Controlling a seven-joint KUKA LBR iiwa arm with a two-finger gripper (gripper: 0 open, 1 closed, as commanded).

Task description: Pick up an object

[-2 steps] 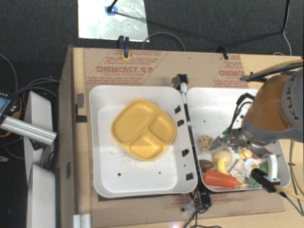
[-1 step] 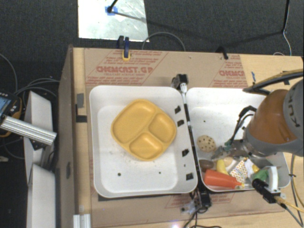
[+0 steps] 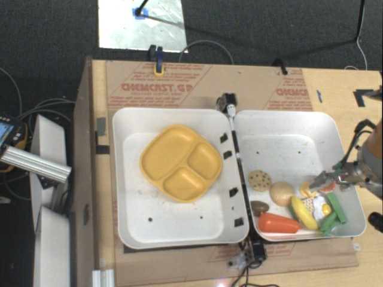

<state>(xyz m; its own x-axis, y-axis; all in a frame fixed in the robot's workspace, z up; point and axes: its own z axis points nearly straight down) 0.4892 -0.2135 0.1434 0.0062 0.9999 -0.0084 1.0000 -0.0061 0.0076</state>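
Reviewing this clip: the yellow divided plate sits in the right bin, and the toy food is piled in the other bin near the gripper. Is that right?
Not quite. The camera view shows the yellow divided plate in the left bin; the toy food is piled in the right bin, near the gripper.

right bin (image 3: pixel 281 127) back open, toy food (image 3: pixel 299 208) crowding front

The arm's grey wrist (image 3: pixel 366 175) carries dark looping cables above it and ends in a slim metallic gripper (image 3: pixel 321 180) with small red and green details.
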